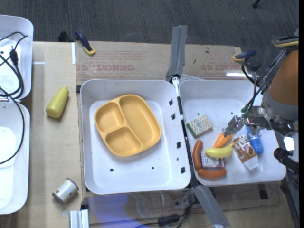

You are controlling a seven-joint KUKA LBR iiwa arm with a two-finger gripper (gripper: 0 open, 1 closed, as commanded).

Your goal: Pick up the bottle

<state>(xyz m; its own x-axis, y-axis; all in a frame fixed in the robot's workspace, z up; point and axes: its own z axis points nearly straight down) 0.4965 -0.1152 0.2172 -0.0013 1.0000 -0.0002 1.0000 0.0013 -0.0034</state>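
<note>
1. Bottle [253, 146]: blue-capped, lying in the right bin [209, 91] near its right wall, touching a printed packet [242, 148].
2. The gripper [235, 125] hovers just left of it; whether its fingers are parted I cannot tell, and nothing visibly sits between them.
3. Carrot [221, 140] and banana [219, 151] crowd below the gripper, so the approach looks tight.
4. The yellow tray [127, 124] sits well apart in the left bin [90, 127].

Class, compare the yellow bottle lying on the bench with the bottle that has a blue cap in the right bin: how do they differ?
The yellow bottle is yellow all over and lies outside the bins on the bare bench; the blue-capped bottle is clear with a printed label and lies inside the right bin among toy foods. The yellow one lies alone; the other lies beside the tool. Both lie on their sides.
</note>
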